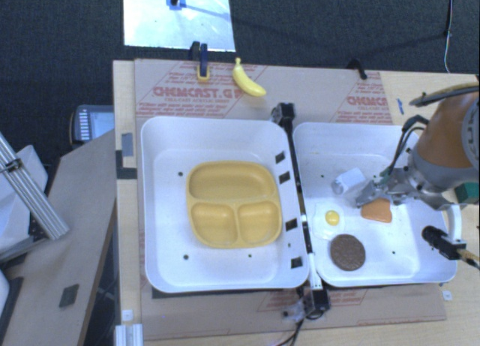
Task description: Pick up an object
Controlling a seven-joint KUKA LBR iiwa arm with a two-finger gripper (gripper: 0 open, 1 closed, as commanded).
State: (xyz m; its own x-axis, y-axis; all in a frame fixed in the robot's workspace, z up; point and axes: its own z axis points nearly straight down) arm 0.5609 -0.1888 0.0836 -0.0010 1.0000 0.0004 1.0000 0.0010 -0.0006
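Observation:
The right bin (397, 268) holds several small items. An orange wedge-shaped piece (378, 212) lies near its middle, and a small white and grey cylinder (347, 181) lies to the wedge's upper left. A fried-egg toy (330, 218) with a yellow yolk sits to the left, and a round brown patty (348, 251) lies near the front. My gripper (370, 194) reaches in from the right and is low over the bin. Its tip is just above the orange wedge's top edge and right of the cylinder. Nothing is visibly lifted.
The left bin (161, 187) holds a yellow three-compartment tray (231, 203). A toy banana (248, 81) and a yellow clamp (202, 63) lie on the board behind the bins. A black divider strip (294, 194) runs between the bins. A black part (441, 241) juts over the right bin's right side.

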